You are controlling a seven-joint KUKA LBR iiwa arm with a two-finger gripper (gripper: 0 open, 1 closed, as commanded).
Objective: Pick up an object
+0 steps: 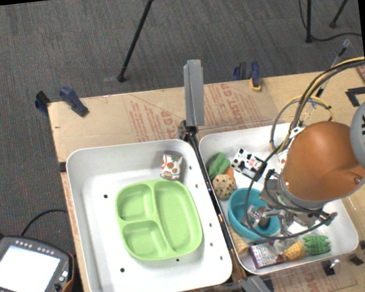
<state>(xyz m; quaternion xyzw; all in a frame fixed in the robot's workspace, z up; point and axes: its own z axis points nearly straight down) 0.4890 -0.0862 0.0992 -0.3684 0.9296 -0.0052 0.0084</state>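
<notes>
My gripper hangs low in the right bin, right over a blue bowl at the bin's left side. The orange wrist band hides much of the bin behind it. Around the bowl lie a tan woven ball, a green toy and a white box with black spots. Along the near wall sit a pink packet, a yellow pineapple toy and a green spiky toy.
The left bin holds a green divided plate and a small strawberry-print cup at its back right. A grey post stands behind the bins. A teach pendant lies on the floor at left.
</notes>
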